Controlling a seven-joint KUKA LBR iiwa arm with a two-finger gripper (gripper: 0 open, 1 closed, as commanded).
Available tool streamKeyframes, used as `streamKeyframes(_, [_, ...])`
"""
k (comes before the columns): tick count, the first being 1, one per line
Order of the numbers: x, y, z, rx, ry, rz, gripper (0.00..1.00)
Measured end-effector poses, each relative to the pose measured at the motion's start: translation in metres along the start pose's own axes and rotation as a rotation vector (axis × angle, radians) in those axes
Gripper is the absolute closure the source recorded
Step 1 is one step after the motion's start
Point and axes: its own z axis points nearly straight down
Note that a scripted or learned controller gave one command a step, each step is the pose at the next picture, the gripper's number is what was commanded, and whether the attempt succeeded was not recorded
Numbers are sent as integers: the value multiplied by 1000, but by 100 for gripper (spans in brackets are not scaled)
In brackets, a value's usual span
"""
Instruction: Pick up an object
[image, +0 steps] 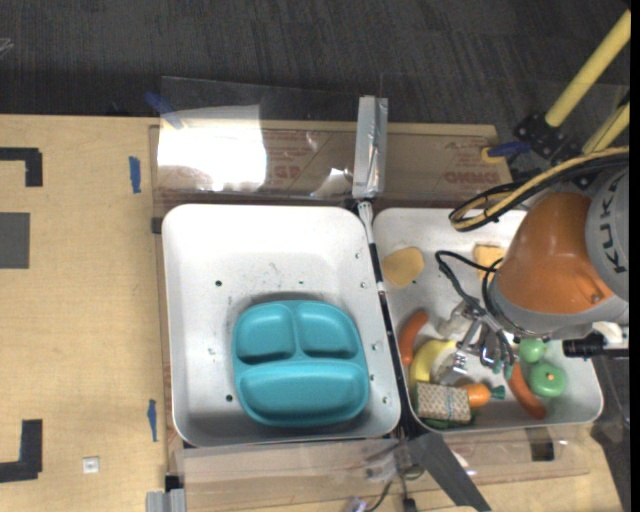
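With the gripper lowered into the clutter of the right bin, just right of the yellow object, jaw opening cannot be told, so a lift should be begun only once one piece is seen clamped.

A robot lab or test room is shown. Two white bins are set side by side on a plain wooden bench. Bits of blue tape and black marks are stuck on the wood. A grey and orange robot arm with loose cables is placed over one bin.
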Motion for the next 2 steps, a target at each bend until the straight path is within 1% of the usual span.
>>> streamKeyframes(1, [-83, -2, -28, 1, 5, -36, 0])
streamKeyframes(2, [-144, -32, -20, 3, 6, 110, 0])
